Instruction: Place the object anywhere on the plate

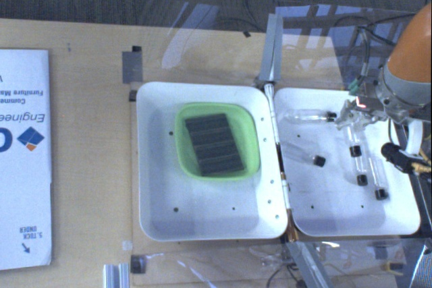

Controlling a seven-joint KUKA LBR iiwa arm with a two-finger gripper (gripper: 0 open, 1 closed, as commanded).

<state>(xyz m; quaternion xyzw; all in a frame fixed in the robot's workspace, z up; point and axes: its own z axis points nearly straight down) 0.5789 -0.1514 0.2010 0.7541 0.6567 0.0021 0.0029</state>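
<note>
A dark grey ribbed rectangular block (pixel 214 144) lies flat on the green plate (pixel 251 145), a little left of the plate's middle. The plate sits in the upper part of the left white bin (pixel 155 212). My gripper (pixel 371 186) hangs over the right bin (pixel 324 219), well to the right of the plate and apart from the block. Its two clear fingers with black tips point toward the bin's front right and stand apart, with nothing between them. The orange band of the arm (pixel 412 50) shows at the right edge.
A small black piece (pixel 318 160) and a clear tube-like part (pixel 310 117) show in the right bin. A metal divider (pixel 271 50) runs up between the bins. A white printed sheet (pixel 23 158) lies on the bench at far left.
</note>
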